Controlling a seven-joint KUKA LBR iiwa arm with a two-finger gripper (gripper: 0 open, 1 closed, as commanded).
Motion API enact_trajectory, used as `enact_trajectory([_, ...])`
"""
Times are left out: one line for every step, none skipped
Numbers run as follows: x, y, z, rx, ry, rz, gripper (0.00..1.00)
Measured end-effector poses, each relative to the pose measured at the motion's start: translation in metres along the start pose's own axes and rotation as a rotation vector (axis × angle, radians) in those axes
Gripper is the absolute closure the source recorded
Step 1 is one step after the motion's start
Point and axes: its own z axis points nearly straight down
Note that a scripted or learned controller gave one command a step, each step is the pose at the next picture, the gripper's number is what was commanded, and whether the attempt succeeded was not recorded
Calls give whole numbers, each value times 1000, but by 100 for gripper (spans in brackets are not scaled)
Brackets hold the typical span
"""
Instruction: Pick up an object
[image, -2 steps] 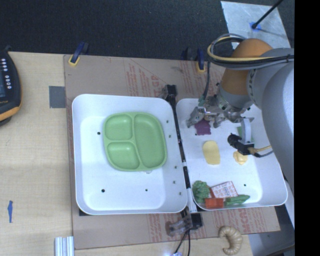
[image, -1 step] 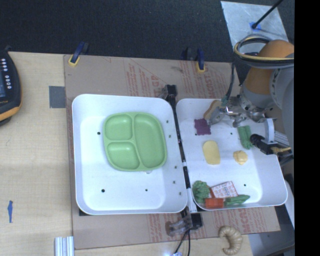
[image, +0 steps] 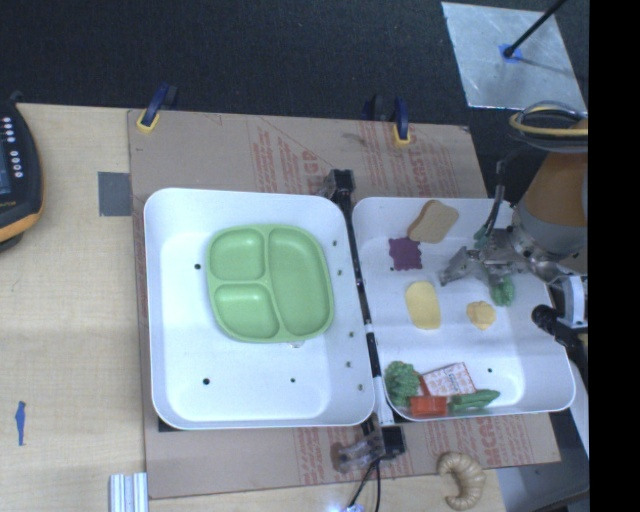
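Wooden bench (image: 70, 330) with two white bins; the end effector (image: 487, 262) hangs over the right bin (image: 540, 385).
Biggest is the left bin (image: 175, 385), far to its left, holding a green tray (image: 270, 282). Closer in, a yellow block (image: 423, 305) lies down-left, standing long and tall. A small green thing (image: 502, 291) sits just beside the end effector, and a small yellow lump (image: 481, 315) just below. I cannot tell if it is open or closed.

Left bin (image: 180, 380) holds a green tray (image: 270, 282). Right bin (image: 540, 385) has bread (image: 432, 221), purple piece (image: 404, 252), two yellow items (image: 423, 305) (image: 481, 314), and greens (image: 403, 381), a red item (image: 428, 406) and a packet (image: 449, 380) at the front. End effector (image: 487, 262) is over the right bin near a green item (image: 501, 291). Croissant (image: 464, 477) lies on the table.
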Motion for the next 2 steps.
enact_trajectory([88, 54, 0, -8, -8, -11, 0])
enact_trajectory([83, 53, -12, -5, -9, -6, 100])
